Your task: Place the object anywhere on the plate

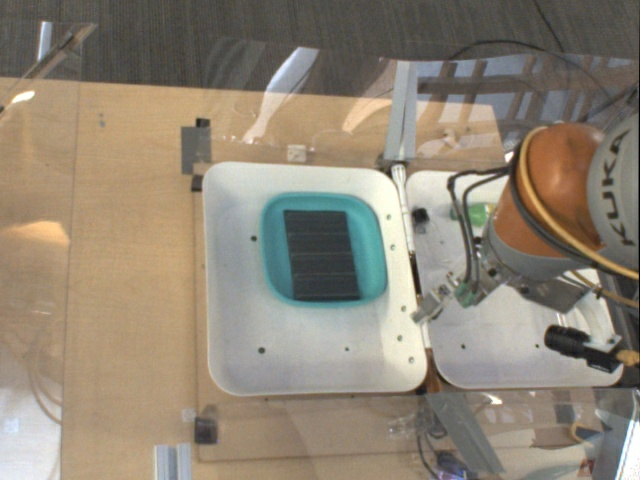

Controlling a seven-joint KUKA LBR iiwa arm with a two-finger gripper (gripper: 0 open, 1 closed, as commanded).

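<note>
Block (321, 255): dark, ridged, rectangular; it lies flat in the middle of the plate, long side running from the bin's far edge toward its near edge.
Plate (372, 240): teal, with rounded corners; it sits in the far half of the left bin, and its rim shows all round the block.
Left bin (240, 348): white and shallow; it holds the plate, and bare floor shows along its near edge and left side.
Right bin (500, 353): white, just beside the left bin; the arm covers much of it.
Gripper (430, 308): low over the right bin's left edge, near the seam between the bins, apart from the plate; I cannot tell whether it is open or closed, and nothing shows in it.
Arm (560, 193): orange band and grey housing above the right bin's far right part, with cables looping beside it.
Green thing (479, 214): in the right bin's far part, partly hidden by cables.
Small black thing (419, 215): at the right bin's far left corner.
</note>
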